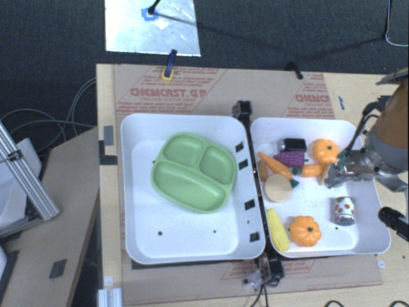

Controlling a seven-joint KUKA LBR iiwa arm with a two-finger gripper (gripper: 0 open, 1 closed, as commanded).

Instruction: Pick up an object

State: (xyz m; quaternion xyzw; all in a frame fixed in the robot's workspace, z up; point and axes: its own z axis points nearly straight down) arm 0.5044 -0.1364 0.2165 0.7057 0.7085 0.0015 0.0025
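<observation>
Crowded toward the right bin's (367, 238) centre with carrot (276, 164), corn (276, 228) and pumpkins (305, 231), open floor along its far right.

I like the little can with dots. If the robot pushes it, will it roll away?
Probably. The small can looks round-sided, so if it lies on its side a nudge could roll it across the smooth right bin. It looks small and likely light. Its hard, curved sides might slip from the gripper.
</observation>
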